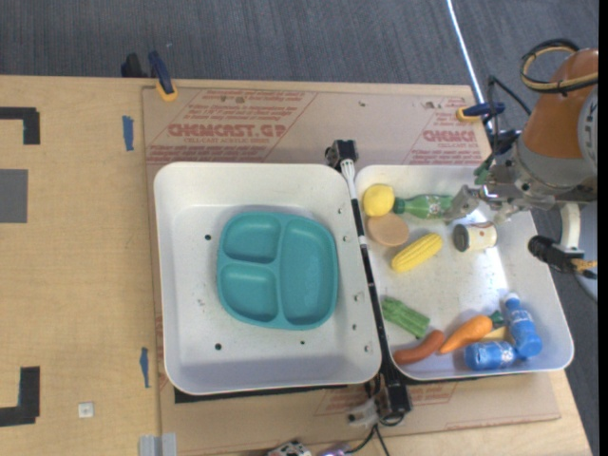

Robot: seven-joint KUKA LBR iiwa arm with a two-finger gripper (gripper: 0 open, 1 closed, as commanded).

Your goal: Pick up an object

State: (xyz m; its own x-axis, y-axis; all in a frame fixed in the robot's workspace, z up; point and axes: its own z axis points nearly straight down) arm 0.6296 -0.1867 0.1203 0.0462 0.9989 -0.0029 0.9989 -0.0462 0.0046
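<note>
Arm: reaches in from the right edge of the frame, its orange band at the upper right.
Gripper (pixel 472 218): low over the upper part of the right bin (pixel 556 297); whether it is released or clenched cannot be told, since the wrist hides the tips.
Nearest thing: a small pale cylinder (pixel 474 237) lies directly under the gripper, right of the corn cob (pixel 417 252).
Other candidates: a yellow lemon (pixel 378 199), a tan disc (pixel 388 230) and a green bottle (pixel 424 205) near the bin's top left; a green pod (pixel 406 316), carrot (pixel 466 332) and blue can (pixel 491 354) along the bottom.
Handling: the cylinder looks like light, stiff toy plastic, probably smooth and prone to roll; pinching across its round sides at mid-length seems safest.
Left bin (pixel 180 255): holds a teal divided plate (pixel 279 268).
</note>
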